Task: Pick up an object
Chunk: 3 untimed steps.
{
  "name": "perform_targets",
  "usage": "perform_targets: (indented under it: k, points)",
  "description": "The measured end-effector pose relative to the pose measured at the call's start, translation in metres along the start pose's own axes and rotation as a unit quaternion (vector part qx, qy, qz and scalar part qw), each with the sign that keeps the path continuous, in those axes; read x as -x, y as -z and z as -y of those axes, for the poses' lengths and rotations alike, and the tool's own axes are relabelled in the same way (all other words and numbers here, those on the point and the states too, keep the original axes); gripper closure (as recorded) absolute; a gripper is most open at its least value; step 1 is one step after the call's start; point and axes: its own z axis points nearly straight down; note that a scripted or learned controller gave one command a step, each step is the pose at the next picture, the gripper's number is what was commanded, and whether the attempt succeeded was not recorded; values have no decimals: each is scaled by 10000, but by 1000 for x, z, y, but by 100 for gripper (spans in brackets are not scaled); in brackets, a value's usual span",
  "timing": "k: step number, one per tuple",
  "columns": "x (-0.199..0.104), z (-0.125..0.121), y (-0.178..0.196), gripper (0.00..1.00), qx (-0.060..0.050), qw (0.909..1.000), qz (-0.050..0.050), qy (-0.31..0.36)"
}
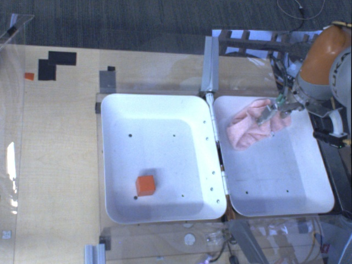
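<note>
Two bins: one orange block (146,185) in the left, one pink cloth (254,125) in the right, gripper (273,113) pinching that cloth.

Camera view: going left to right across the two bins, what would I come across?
Left bin → orange block → right bin → pink cloth → gripper at the cloth's right end.
</note>
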Motion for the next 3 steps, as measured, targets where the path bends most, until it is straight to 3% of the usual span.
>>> perform_targets:
  k: [1,2,3]
  points:
    - [3,13,24,0,21,9940,25,1094]
    - [11,4,22,0,32,9994,26,335]
    - [0,5,-12,0,-92,9914,-28,1302]
